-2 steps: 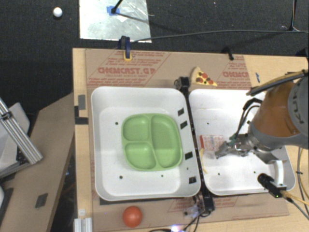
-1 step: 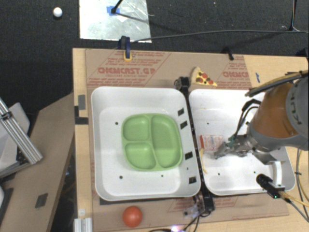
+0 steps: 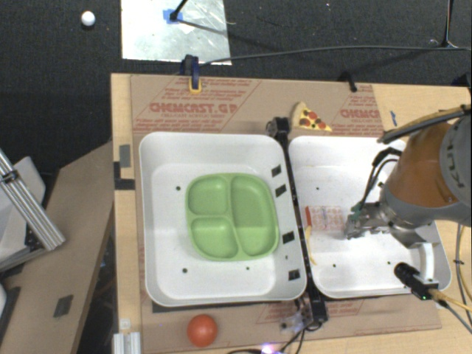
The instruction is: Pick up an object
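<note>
Two shallow white bins sit side by side on the tabletop (image 3: 243, 98), which is covered by a brown sheet printed with red lettering. In the left bin (image 3: 158, 161) we see a green divided plate (image 3: 232, 216) lying flat near the middle, its compartments facing up. In the right bin (image 3: 332, 157) a small clear packet with red markings (image 3: 324, 218) lies on the floor near the divider between the bins, at about mid-height of the frame. The arm (image 3: 428, 172), grey with an orange band, reaches in from the right edge of the frame and bends down over the right bin. Its hand (image 3: 355, 226) hangs just to the right of the packet, very near it; we cannot tell whether it touches the packet, and we cannot tell whether the hand is released or clenched, since the view is too small and dark there. A toy pizza slice (image 3: 311, 118) rests on the brown sheet just above the gap between the bins. An orange-red ball (image 3: 202, 330) sits on the tabletop below the left bin, near the bottom of the frame. A small white ball (image 3: 88, 18) lies on the dark surface at upper left.
</note>
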You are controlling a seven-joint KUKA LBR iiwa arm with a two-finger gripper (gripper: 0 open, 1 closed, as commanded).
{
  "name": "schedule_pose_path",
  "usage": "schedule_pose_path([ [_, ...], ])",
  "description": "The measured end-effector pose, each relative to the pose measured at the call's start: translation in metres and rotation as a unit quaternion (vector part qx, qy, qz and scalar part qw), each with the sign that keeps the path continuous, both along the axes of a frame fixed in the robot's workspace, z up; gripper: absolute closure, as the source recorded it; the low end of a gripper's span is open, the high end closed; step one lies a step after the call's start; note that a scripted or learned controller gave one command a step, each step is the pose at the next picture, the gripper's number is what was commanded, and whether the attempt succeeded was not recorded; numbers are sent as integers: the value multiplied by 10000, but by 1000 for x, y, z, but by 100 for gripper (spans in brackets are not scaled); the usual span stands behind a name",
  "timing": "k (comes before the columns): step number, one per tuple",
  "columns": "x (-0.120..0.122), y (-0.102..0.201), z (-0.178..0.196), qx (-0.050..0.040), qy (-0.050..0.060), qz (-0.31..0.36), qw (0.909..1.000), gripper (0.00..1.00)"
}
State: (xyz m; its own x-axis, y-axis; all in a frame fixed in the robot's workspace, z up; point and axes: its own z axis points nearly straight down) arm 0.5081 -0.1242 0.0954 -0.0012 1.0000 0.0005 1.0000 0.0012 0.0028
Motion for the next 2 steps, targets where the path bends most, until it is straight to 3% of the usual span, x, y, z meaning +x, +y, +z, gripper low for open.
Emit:
schedule_pose_path([
  [2, 9, -10, 118, -14, -26, 13, 10000, 100],
])
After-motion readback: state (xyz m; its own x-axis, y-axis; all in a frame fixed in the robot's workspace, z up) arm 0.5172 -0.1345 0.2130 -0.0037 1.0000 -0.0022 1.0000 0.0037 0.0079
